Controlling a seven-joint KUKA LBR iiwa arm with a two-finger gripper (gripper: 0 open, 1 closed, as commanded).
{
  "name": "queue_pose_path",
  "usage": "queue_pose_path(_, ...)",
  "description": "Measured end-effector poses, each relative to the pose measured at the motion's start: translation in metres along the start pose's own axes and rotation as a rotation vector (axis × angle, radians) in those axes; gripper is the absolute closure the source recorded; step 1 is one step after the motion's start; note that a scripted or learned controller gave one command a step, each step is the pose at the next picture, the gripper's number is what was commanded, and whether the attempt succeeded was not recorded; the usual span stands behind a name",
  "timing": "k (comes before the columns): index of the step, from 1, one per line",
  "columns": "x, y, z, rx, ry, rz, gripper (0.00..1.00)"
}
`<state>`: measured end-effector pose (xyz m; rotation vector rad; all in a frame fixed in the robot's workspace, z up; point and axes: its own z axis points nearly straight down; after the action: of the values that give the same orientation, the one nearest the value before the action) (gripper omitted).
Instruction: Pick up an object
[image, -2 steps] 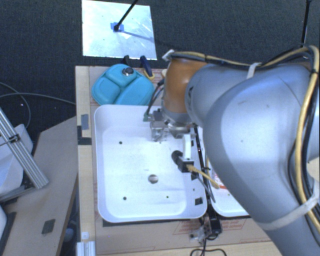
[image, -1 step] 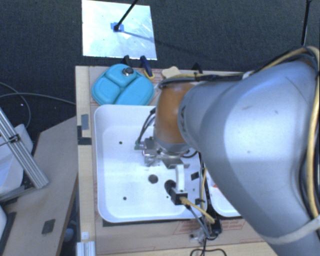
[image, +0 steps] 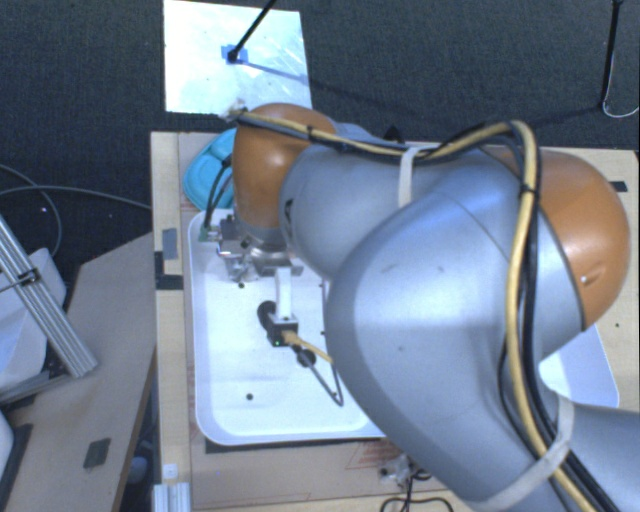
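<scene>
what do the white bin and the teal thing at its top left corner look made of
White bin: likely moulded plastic, smooth with a soft sheen and rounded corners. Teal thing: perhaps plastic or rubber, going by its smooth, evenly coloured, curved surface; the arm hides most of it, so this stays open.

Bulky grey arm with orange band (image: 440, 300) hides nearly all of shallow white right bin (image: 592, 372), 1 corner showing. Top left, turquoise rounded object (image: 205, 178) half hidden behind arm; kind unclear.
</scene>
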<state>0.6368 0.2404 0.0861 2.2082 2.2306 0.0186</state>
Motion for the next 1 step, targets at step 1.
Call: queue_pose_path(1,-0.0054,0.0358,-0.0868,-0.002,-0.003,0.005,1.00)
